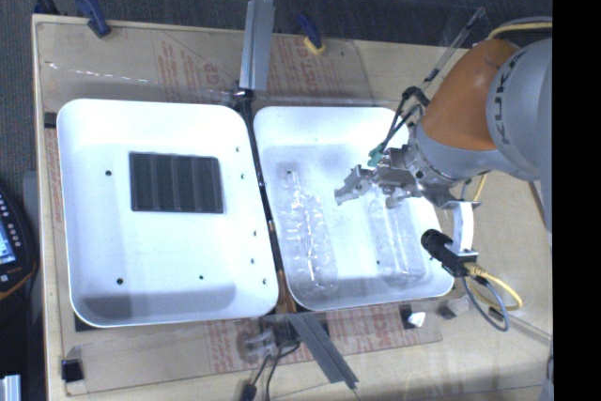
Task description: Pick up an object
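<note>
- I'm seeing the gripper (355,188) hovering in the right bin (324,129); I cannot tell its jaw state.
- A clear bottle (308,235) is lying just left and below it, long axis running along the bin's depth.

Two bins side by side on my bench (141,52). Left bin (84,230) holds a ribbed rectangular pad (177,182), upper middle of it. Right bin (319,131) holds two clear plastic bottles lying lengthwise: one (308,235) toward its left wall, the other (394,244) toward its right. My gripper (349,191) sits between them, nearer the bin's upper half.
</note>
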Motion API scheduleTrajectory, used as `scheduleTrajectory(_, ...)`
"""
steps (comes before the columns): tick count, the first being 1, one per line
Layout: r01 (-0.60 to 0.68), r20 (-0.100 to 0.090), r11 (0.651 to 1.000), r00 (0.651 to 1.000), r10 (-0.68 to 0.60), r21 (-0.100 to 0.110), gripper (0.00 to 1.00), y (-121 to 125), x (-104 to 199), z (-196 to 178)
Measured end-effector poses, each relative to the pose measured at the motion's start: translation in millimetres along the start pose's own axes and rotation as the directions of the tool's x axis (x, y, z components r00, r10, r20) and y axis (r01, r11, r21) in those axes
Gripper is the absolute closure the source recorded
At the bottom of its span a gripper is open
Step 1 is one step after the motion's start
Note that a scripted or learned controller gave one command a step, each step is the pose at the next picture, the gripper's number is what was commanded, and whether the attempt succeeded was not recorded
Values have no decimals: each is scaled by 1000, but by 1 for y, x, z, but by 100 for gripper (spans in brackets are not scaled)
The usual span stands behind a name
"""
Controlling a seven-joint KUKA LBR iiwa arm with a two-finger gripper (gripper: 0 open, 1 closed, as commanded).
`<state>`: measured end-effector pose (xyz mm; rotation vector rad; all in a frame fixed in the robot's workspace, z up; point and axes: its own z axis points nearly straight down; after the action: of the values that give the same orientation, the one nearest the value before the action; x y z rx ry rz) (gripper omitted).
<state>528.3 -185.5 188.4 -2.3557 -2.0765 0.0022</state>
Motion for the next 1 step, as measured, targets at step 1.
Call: scheduleTrajectory(1, 4, 1, 1000, 1000, -4, -1, 100, 1, 0, -10)
